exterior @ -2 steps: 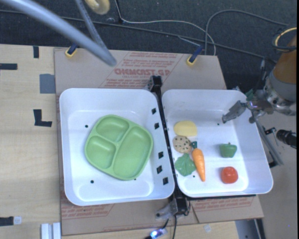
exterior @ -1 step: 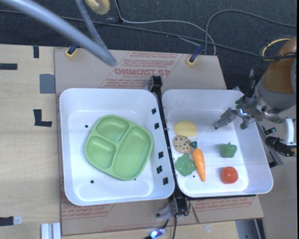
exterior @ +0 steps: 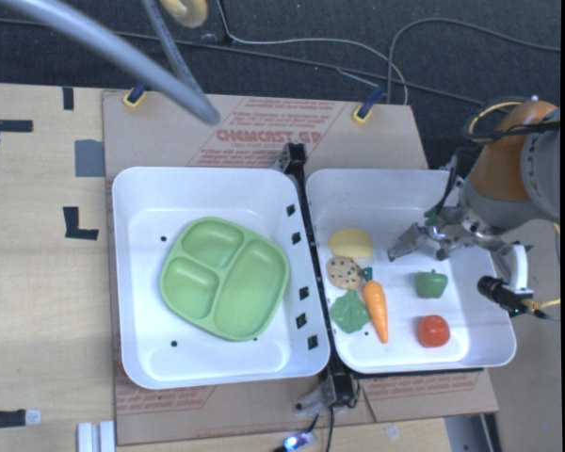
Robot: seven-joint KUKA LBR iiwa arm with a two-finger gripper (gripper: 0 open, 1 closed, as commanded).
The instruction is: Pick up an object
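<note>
The carrot (exterior: 375,311) — the one clearly elongated item — lies in the right bin (exterior: 490,351) with its long axis running near-vertical in the camera view, its broad top toward the far side and its narrow tip toward the bin's near wall, tilted slightly rightward. Touching its left side is a leafy green vegetable (exterior: 349,314). Just above sit a speckled cookie (exterior: 343,272) and a yellow lemon-like piece (exterior: 351,244). Farther right in the same bin lie a green pepper (exterior: 431,283) and a red tomato (exterior: 434,330), well apart from the carrot. The gripper (exterior: 410,244) hovers over the right bin, above the pepper and to its left — whether its jaws are apart or together cannot be told. The left bin (exterior: 137,347) holds a green divided plate (exterior: 226,278).
</note>
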